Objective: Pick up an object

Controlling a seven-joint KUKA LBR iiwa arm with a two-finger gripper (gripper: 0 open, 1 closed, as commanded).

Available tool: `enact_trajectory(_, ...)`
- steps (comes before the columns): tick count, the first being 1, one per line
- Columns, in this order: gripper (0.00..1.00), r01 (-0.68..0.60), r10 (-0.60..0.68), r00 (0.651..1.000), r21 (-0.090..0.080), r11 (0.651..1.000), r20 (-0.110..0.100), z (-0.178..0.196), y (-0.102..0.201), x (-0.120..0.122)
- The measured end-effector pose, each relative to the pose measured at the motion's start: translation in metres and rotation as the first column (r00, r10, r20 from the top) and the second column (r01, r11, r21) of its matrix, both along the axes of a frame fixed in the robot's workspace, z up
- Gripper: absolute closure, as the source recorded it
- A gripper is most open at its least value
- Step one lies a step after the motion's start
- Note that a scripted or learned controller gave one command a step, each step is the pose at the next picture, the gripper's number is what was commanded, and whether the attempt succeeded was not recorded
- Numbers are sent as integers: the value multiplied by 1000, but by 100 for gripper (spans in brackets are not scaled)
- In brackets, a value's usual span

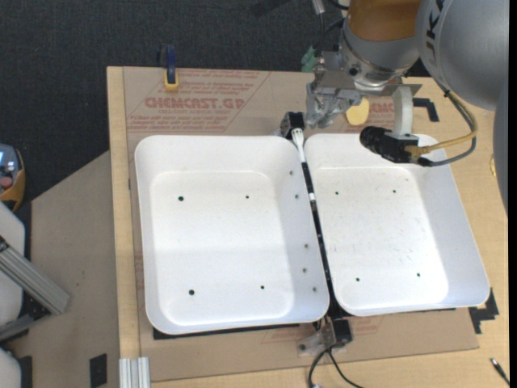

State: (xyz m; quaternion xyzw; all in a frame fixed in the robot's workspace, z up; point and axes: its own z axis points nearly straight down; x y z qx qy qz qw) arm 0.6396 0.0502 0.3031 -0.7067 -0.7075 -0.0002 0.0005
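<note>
A small pale yellow object (357,110) is showing just beside the gripper (329,111), above the far rim of the right bin (452,217), and it is sitting right against the metal fingers; whether it is actually being pinched between them or merely lying behind them I cannot tell, and I cannot tell how the claw is set either, since the wrist is blocking that detail. Judging by its height above the bin rim, it is probably being carried rather than resting on the board. The grey arm (468,31) with its orange band (384,10) is reaching in from the right and is hanging over the far corner where the two bins meet. The left bin (153,217) is lying alongside, its rim touching the right bin's along the black seam (311,208). A black cable fitting (388,145) with a yellow lead is hanging over the right bin's far edge, close enough to snag on a descent. Both bins are resting on a cardboard sheet (202,95), held by a blue and yellow clamp (170,65) at its far edge.
</note>
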Motion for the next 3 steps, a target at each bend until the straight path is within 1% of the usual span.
enact_trajectory(1, 100, 7, -7, 1000, -5, 1000, 7, 29, -73, 12)
enact_trajectory(2, 100, -9, 9, 1000, 3, 1000, -10, -53, 35, -10)
enact_trajectory(3, 100, 2, -2, 1000, 0, 1000, 9, 17, 19, -25)
